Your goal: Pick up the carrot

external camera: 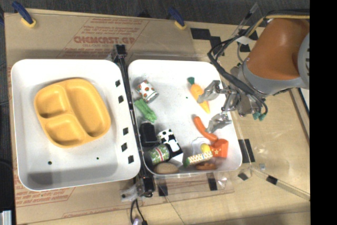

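Carrot (198, 91) lies in right bin (174, 68), upper-right area, orange body w/ green top pointing up-left, tip pointing down-right. Nothing on top of it.

Gripper (215, 105) sits just right of carrot, fingers spread apart, nothing between them. Upper finger (211, 90) is just beside carrot's right side, can't tell if touching. Lower finger (219, 121) is near the top end of an orange-red chili-shaped piece (204, 129), which lies below the carrot, slanted.

Arm w/ orange band (276, 50) comes in from the right, cables looped above the wrist.

Rest of right bin: small can w/ red/white label (147, 91) near top-left, green veg piece (145, 110) below it, black item (147, 133) by the left wall, black/white cow-print item (169, 139), green can (158, 154), brown item (167, 168) at bottom wall, red cup-like piece (219, 148) bottom-right, clutter beside it too small to ID.

Left bin (21, 129) holds a yellow divided tray (72, 111), three compartments.
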Robot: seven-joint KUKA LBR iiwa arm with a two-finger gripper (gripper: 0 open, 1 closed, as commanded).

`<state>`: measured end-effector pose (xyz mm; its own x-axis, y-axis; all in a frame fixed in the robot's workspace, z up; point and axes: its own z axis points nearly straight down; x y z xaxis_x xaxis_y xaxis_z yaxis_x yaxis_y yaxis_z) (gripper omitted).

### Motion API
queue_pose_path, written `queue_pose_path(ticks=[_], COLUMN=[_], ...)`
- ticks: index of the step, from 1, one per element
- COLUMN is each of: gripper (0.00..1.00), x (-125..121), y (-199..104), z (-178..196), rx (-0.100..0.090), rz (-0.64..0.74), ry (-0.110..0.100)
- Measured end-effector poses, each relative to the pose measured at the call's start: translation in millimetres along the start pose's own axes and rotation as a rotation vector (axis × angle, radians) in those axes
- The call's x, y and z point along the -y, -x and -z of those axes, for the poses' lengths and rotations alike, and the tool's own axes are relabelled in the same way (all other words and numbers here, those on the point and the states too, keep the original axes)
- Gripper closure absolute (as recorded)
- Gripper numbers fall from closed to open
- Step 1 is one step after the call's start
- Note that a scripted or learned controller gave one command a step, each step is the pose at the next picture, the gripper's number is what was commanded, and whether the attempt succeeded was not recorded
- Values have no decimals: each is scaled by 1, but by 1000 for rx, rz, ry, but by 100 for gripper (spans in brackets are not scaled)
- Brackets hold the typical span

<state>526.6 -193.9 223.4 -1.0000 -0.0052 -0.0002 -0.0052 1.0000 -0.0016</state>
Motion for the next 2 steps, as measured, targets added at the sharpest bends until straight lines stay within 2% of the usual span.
queue_pose_path(ticks=[1, 2], gripper=[0, 0], x=[15, 15], y=[50, 92], z=[-2, -124], rx=[3, -8], rz=[18, 17], ry=[0, 5])
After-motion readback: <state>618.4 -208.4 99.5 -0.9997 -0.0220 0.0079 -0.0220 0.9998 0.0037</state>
